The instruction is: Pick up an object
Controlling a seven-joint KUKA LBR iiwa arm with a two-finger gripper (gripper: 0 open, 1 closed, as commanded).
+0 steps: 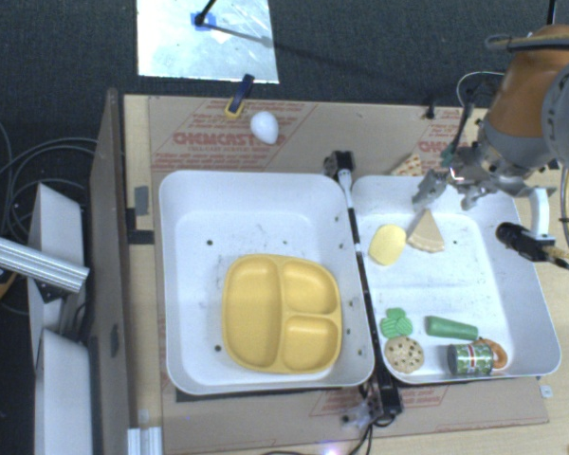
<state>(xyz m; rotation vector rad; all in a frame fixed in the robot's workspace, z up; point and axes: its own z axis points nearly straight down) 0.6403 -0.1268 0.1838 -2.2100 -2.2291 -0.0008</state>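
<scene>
My gripper (450,193) hangs over the back of the right bin (512,282), its two fingers spread apart with nothing between them, so it is open. Just in front of its left finger lies a tan wedge (425,234), and a pale yellow round piece (387,245) sits to the left of that. Along the bin's front edge lie a green leafy piece (395,325), a speckled cookie (404,353), a green cylinder (452,328) and a small can (470,359) with an orange ring (499,353) beside it.
The left bin (199,226) holds a yellow divided plate (283,313). A white egg-like object (265,126) and a yellow-and-blue tool (237,99) lie on the cardboard behind the bins. A black part (522,241) of the arm overhangs the right bin's right side.
</scene>
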